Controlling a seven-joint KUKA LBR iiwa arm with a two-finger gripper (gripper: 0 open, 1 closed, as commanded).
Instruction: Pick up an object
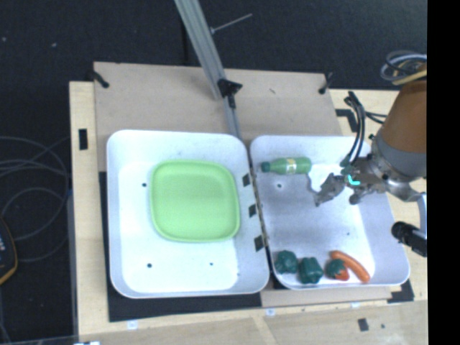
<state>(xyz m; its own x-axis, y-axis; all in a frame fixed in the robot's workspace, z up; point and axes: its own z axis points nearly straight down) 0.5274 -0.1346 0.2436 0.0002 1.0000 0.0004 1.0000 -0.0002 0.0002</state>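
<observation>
- Gripper (325,190) hangs over the right bin (374,264), fingers spread, holding nothing.
- Green bottle (286,166) lies just beyond-left of the gripper, long axis left-right.

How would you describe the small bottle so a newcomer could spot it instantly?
Start at the right bin, the one the arm reaches into. Along its far edge lies the small bottle on its side. It is yellow-green with a dark green cap, and lies alone, away from the dark green and orange items at the near edge.
</observation>
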